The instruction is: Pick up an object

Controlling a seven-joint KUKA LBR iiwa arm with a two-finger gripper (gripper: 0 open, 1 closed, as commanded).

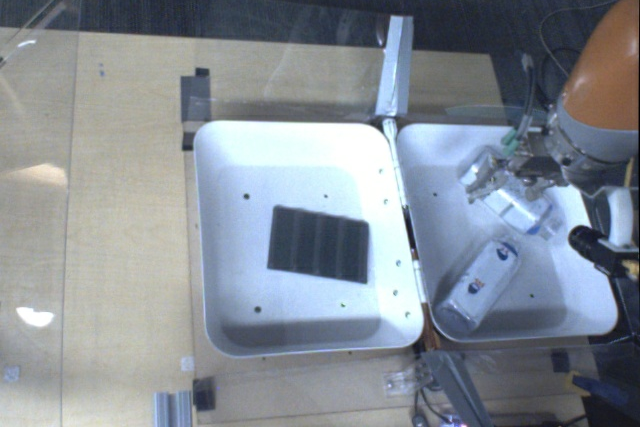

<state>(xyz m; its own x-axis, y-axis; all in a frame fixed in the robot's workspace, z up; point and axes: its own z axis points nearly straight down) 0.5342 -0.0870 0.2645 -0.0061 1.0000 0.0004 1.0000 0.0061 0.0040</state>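
Right bin [590,315] beneath lowered arm [600,90]

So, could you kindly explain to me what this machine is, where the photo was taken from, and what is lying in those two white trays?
This is one photo from a camera fixed above a wooden bench, looking down at a slant. The grey and orange shape at the right is a robot arm; a program steers it, and its job is to pick up an object. At its end sits a two-finger gripper, reaching into the right bin. I cannot tell from here whether it is gripping anything. Just below it lies a small clear-looking item with a blue bit, too blurred to name. Nearer the front of that bin lies a white tube-like object, on its side. The left bin holds a flat dark ridged rectangle.
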